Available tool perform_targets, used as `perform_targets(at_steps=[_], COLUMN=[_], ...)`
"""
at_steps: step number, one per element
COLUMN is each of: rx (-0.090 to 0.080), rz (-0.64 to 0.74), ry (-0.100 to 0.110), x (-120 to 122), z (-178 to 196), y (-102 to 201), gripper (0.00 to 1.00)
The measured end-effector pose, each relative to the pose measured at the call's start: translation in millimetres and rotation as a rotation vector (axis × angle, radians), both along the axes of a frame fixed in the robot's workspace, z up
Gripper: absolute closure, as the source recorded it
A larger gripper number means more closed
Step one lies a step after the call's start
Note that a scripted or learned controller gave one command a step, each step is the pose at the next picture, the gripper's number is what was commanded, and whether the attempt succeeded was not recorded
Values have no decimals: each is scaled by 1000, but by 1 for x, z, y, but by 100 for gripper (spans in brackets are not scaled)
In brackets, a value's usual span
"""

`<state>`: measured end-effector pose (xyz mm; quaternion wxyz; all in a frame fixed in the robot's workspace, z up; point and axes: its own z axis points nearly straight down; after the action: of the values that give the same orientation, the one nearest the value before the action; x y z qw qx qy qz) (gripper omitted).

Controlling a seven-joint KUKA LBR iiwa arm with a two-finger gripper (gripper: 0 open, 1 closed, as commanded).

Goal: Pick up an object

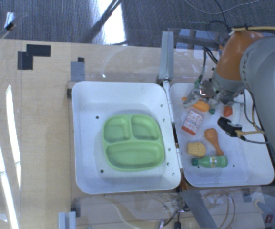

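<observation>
We find the end effector (pixel 201 95) low over the orange toy (pixel 201 106), just beyond the red-and-white packet (pixel 192 122); finger spread: cannot tell. Risk: crowded neighbours may deflect the fingers, so the grasp closes on nothing.

One camera here, fixed high above the bench (pixel 32 128) and looking down at a slant, so the far edge gives way to dark ribbed floor (pixel 56 8) along the top. It stands well back, taking in both white bins whole: the left bin (pixel 85 175) sits mid-frame, the right bin (pixel 261 175) runs close to the right edge. The grey arm (pixel 266 75) with its orange band looms large at far right, nearest the lens.
</observation>
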<state>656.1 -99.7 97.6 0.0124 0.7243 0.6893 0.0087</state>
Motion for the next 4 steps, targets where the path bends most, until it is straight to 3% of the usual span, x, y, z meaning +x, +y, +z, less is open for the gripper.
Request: perform_targets(at_steps=[1, 2, 3, 4], rx=[-4, 3, 3, 2], rz=[5, 82, 83, 169], ry=[-5, 18, 20, 20], x=[2, 15, 15, -30], z=[15, 144, 143, -9], y=[-1, -2, -2, 3], gripper=[100, 100, 0, 0])
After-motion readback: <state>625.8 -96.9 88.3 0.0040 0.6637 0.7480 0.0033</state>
